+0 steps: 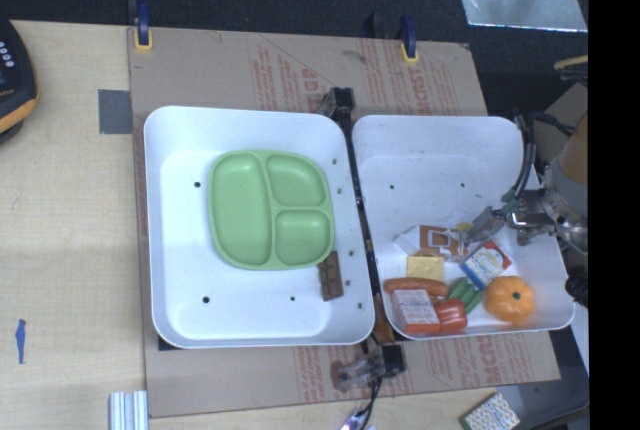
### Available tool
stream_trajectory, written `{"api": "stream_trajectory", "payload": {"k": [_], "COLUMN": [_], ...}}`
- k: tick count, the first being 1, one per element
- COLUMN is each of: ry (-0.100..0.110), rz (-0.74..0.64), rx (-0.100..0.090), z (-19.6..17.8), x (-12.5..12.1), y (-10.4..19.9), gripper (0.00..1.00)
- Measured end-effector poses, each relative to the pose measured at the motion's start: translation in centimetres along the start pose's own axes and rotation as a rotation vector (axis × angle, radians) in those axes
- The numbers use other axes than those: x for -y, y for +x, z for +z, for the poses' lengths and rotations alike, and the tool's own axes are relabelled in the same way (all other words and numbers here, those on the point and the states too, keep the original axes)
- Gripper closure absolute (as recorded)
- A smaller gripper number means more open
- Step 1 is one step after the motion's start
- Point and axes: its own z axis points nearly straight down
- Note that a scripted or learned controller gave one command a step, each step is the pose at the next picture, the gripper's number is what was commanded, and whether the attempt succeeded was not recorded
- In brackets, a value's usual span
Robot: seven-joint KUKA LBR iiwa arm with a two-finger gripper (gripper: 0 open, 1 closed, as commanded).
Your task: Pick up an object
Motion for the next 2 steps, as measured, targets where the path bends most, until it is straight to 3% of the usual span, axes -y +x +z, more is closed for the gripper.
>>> {"api": "stream_trajectory", "payload": {"k": [1,2], "ry": [-0.018,0.000], "rz": [-0.013,-0.010], "rx": [0.003,-0.003], "z": [6.0,2.0], "x": [-5.6,-1.4], "y": [5.9,8.3], "gripper": [0.00,0.00]}}
